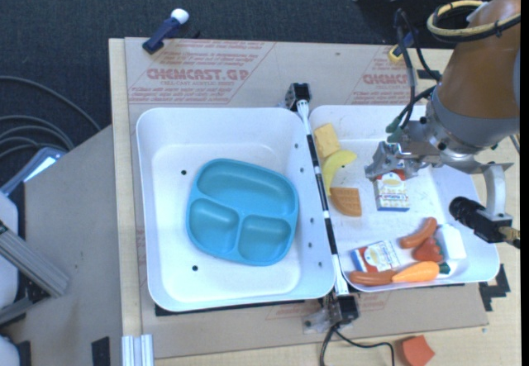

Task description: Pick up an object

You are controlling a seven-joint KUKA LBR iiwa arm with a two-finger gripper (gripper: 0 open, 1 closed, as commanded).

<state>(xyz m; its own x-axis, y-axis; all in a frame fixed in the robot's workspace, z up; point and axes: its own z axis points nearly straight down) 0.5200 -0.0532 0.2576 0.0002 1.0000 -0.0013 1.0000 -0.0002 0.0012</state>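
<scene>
I see the gripper low in the right bin, just above a small boxy carton; can't tell its state. Near it: curved yellow banana, tan bread slice, smooth orange carrot. Left bin holds a glossy blue compartment plate.

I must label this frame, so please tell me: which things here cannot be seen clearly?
- Gripper: finger state blurred, small in the camera view.
- Small carton: print unreadable; top edge meets the gripper.
- Arm: cut off by the right edge.
- Right bin: far corner hidden under the arm.
</scene>
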